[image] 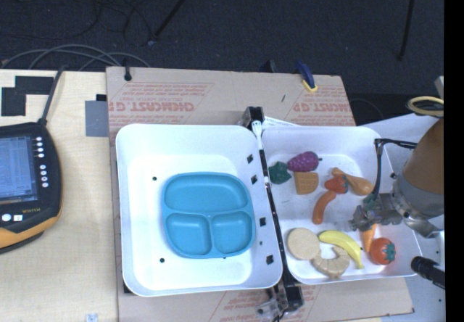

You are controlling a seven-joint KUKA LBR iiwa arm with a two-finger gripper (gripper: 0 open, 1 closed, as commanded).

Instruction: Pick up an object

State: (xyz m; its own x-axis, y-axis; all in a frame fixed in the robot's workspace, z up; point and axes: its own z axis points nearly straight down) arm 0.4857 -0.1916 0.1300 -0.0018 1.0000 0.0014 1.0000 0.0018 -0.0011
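Now I look down at my bench and see two white bins side by side. The left bin (138, 168) has a blue plate (208, 213) in it, with three little sections. The plate lies flat in the middle of that bin.

The right bin (341, 136) holds the toy food. Near its far left corner sits a dark green piece (278, 173), and just beside it a purple toy (304, 162). An orange block (306, 183) is touching the purple toy on the near side. Toward the middle lies a red-orange sausage (324, 206), tilted. A carrot (353, 181) lies near it, with a small red piece (335, 185) touching it. By the near edge I see a round tan cookie (303, 244), a yellow banana (344, 244) just beside it, and a slice of bread (332, 265) partly under the banana. A red tomato (382, 251) sits in the near right corner, and an orange piece (368, 236) stands next to it.

My arm (428, 168) comes in from the right side. The claw (371, 213) is low in the right bin, by its right edge, just above the orange piece and the tomato. It is dark and small, so I cannot tell how far it is open. I see no toy between its parts.

A screen pad (25, 179) lies on the bench near the left edge.
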